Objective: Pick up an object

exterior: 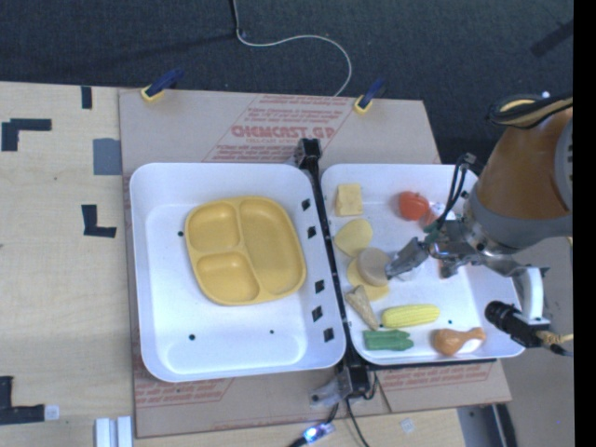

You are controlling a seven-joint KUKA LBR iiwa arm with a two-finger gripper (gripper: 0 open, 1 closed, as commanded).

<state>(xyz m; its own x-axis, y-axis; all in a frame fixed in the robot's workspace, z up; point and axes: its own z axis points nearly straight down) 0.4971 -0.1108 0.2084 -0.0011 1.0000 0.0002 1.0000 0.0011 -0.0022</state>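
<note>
Crowding is the risk: the pincer (402,261), whose opening I cannot tell, hangs low in the right bin (447,170), with a tan round piece (373,268) touching its tip and corn (410,316) just below, so 2 items could shift or jam together.

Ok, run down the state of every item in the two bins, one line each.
Yellow tray: flat in the left bin, compartments bare.
Cheese square: lying flat, right bin.
Red piece: lying loose, apart from the rest.
Corn cob: on its side.
Green vegetable: on its side.
Chicken leg: on its side by the near wall.
Gripper: low, beside a round beige piece.
</note>
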